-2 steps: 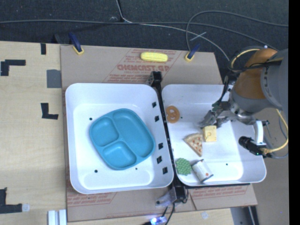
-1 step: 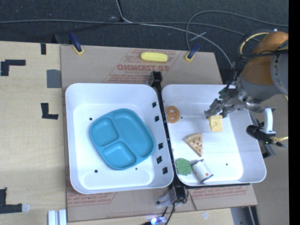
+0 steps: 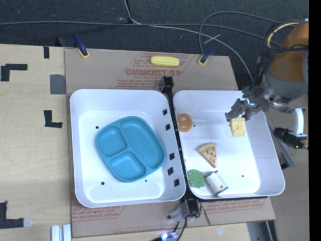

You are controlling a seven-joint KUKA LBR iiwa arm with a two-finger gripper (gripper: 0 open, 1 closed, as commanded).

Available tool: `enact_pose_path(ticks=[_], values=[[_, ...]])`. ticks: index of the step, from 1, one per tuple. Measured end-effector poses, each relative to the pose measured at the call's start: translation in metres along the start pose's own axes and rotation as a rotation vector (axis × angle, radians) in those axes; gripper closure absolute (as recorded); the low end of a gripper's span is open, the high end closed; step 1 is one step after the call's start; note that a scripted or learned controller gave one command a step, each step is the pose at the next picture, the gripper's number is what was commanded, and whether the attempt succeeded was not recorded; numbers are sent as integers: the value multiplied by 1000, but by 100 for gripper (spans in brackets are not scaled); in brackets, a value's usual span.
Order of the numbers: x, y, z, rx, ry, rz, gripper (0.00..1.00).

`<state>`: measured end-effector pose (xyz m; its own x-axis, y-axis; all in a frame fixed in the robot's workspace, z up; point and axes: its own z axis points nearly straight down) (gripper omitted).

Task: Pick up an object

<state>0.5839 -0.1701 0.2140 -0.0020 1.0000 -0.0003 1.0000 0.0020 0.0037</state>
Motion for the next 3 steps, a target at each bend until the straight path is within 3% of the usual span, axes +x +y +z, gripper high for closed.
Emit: enact_pose_path(ticks=[1,3], values=[[0,1,-37,0,0,0,100],[106,21,-40,4,1,-5,100]])
